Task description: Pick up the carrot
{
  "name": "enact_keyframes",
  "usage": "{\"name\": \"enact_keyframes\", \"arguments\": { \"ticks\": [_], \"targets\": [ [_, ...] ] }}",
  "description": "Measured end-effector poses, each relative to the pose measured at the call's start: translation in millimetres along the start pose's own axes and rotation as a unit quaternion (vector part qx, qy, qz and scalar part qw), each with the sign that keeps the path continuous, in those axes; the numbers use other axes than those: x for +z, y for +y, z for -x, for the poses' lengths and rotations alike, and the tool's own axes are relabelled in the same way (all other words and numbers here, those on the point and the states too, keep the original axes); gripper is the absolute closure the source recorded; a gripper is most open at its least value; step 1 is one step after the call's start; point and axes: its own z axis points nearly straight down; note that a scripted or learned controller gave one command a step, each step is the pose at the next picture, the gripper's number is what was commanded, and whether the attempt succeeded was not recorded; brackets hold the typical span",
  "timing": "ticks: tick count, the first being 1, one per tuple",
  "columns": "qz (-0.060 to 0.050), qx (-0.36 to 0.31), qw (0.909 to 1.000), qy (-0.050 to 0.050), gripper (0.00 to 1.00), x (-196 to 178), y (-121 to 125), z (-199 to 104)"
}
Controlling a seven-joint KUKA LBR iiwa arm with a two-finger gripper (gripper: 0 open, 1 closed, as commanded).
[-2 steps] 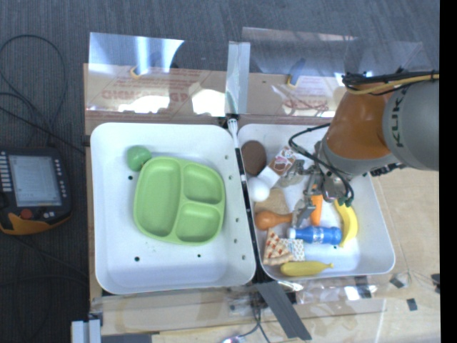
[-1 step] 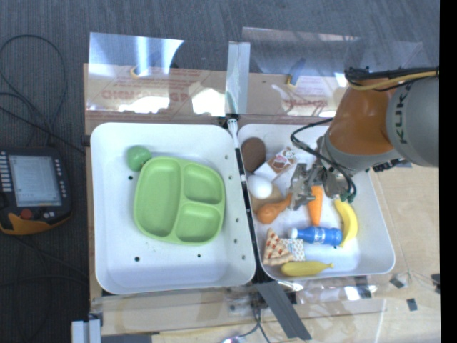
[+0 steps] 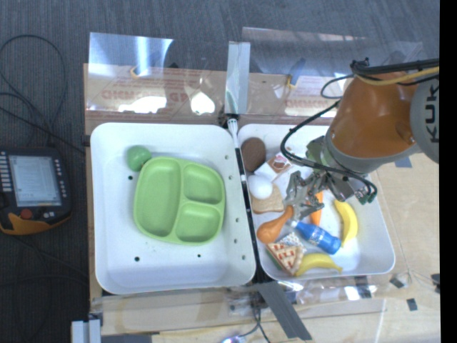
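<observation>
The grey two-finger gripper (image 3: 308,195) hovers spread over the small orange plastic carrot (image 3: 317,216), likely light, stiff and slick, best pinched across its middle.

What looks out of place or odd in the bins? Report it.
Nothing looks spilled or damaged. The right bin is crowded: bananas, a bottle, a pizza slice and other toy food lie jumbled, some touching. A green ball rests against the green tray in the left bin.

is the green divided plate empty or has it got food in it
Empty. The green divided plate in the left bin shows bare green compartments; the green ball lies just outside its upper-left corner, on the bin floor.
</observation>
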Motion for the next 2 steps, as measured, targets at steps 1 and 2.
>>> {"name": "enact_keyframes", "arguments": {
  "ticks": [1,2],
  "targets": [
    [0.001,-0.127,0.9919,0.001,1.00,-42.0,36.0,27.9],
    [0.000,-0.322,0.9466,0.000,1.00,-119.0,-18.9,14.9]
  ]
}}
